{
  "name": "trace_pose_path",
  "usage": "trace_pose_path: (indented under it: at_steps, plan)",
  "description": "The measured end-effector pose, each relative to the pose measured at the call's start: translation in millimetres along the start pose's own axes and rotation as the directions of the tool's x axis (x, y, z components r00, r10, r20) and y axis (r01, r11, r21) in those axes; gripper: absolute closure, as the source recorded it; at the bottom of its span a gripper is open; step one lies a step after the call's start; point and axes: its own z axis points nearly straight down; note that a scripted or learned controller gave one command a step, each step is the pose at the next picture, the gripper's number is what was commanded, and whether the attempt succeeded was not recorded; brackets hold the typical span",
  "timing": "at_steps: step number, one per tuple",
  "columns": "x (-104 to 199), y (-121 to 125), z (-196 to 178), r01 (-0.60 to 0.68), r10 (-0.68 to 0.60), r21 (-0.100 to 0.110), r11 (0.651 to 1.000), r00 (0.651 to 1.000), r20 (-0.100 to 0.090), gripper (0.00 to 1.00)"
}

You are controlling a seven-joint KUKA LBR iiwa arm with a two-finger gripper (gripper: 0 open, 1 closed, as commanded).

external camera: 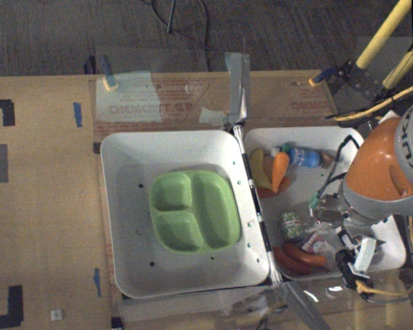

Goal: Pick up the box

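- Camera view: pick not yet made; gripper [329, 213] low over right bin [396, 256], opening impossible to tell, nothing seen in its hold.
- Probably the box [291, 226]: small, greenish, on the bin floor just left of the gripper.
- Crowded by a pale packet [319, 243] and red sausage-shaped toy [299, 258]; carrot [280, 170], banana [261, 169], bottle [303, 156] farther back.
- Green divided plate [195, 210] well apart, in left bin [125, 171].

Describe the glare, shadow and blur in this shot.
Camera view: soft focus throughout, small items in the right bin blurred; glare on clear plastic above the left bin; arm shadows the right bin's lower right corner; green tray evenly lit.
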Motion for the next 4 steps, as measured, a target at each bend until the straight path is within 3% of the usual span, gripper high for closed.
trace_pose_path:
  at_steps: [1,2,3,4]
  plan:
    - [3,5,-111,0.052,-0.052,0.012,0.999,0.999,0.001,1.00]
    - [3,5,-111,0.053,-0.053,0.012,0.999,0.999,0.001,0.00]
    - [15,1,10,0.192,-0.192,0.013,0.981,0.981,-0.002,0.00]
    - [-58,30,-9,0.213,-0.213,0.002,0.977,0.977,-0.006,0.00]
